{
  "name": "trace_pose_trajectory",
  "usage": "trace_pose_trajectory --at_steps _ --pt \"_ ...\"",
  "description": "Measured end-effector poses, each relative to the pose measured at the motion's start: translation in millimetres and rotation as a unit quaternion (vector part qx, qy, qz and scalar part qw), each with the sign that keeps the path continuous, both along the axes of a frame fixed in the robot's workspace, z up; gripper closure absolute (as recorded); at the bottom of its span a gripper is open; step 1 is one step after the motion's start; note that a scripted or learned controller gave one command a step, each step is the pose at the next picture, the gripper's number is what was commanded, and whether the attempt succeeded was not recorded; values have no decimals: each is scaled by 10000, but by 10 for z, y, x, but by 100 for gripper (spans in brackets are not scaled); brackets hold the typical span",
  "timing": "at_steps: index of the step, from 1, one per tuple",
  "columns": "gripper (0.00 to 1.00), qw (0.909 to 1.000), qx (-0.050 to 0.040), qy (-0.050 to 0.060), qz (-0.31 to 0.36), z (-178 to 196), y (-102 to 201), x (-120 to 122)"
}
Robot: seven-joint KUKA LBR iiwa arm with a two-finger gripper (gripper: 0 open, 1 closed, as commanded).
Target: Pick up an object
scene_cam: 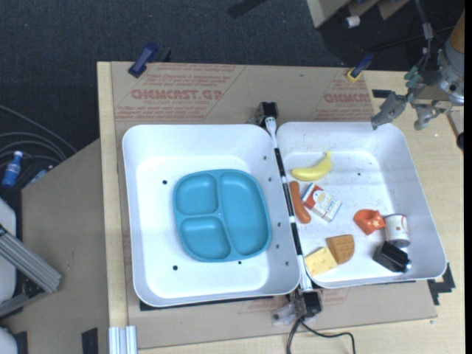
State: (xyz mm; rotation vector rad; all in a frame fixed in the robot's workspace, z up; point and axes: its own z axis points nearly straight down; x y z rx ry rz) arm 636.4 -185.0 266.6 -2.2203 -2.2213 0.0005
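A: Where are the things to pick?

B: All in the right bin (413, 161). A banana (313, 168) lies near its far left, long axis running left to right, ends curling toward the far side. Just nearer, a hot dog (299, 201) lies along the left wall, pointing near to far, beside a small red and white carton (323, 202).

A: And nearer still?

B: A cheese wedge (318, 260) touching a brown cracker (341, 248), an orange piece (369, 220), a small can (397, 230), and a black object (391, 257) too dark to identify.

A: The gripper (404, 111)?

B: Over the tabletop (184, 94) at the bin's far right corner, fingers spread wide, nothing between them. The arm is cut off at the right edge.

A: The left bin (147, 161)?

B: It holds a blue divided plate (220, 214).
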Motion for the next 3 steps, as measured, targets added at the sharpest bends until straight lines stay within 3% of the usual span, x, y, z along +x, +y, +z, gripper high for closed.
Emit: trace_pose_trajectory --at_steps 1,2,3 --pt "0 10000 6 22 4 -1520 36 289" --pt "0 10000 8 11 7 -1826 605 171" --pt "100 10000 3 -1 5 -1714 598 179"
